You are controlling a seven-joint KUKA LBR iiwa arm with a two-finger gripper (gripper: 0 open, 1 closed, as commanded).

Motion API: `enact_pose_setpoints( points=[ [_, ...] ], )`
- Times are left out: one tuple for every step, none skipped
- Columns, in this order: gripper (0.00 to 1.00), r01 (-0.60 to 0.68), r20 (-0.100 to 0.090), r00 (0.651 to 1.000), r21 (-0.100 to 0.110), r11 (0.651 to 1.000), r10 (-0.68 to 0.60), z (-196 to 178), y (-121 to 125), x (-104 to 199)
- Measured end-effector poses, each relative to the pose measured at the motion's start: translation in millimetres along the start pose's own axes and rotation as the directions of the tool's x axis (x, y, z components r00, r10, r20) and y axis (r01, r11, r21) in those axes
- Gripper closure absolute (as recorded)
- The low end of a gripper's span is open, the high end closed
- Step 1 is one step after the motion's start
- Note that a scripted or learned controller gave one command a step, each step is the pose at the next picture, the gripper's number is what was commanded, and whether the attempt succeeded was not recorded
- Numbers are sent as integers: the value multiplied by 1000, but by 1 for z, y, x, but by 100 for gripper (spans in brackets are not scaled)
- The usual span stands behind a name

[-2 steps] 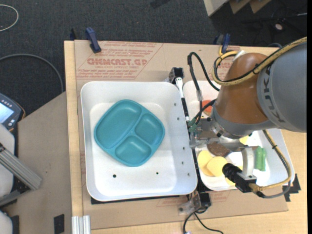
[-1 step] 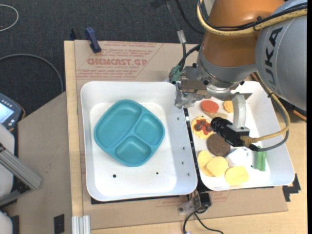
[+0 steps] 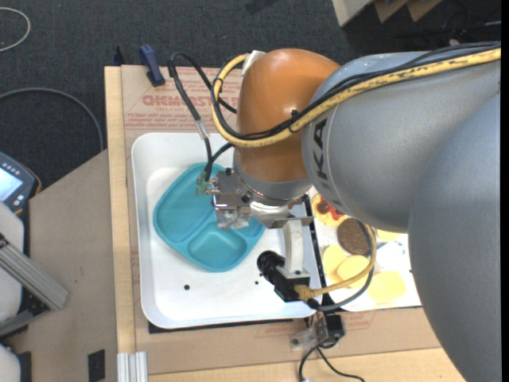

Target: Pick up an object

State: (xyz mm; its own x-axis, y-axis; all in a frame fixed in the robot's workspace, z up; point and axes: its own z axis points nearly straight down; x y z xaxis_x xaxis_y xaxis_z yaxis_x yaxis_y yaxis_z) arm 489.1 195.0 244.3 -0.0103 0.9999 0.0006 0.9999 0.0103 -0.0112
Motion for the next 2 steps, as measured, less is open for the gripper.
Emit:
enact_pose_setpoints(
  points=[
    [100, -8, -6, 1000, -32, 999, 8, -159, 42, 2],
    [100, -4, -9, 1000, -30, 1000, 4, -301, 17, 31]
  ],
)
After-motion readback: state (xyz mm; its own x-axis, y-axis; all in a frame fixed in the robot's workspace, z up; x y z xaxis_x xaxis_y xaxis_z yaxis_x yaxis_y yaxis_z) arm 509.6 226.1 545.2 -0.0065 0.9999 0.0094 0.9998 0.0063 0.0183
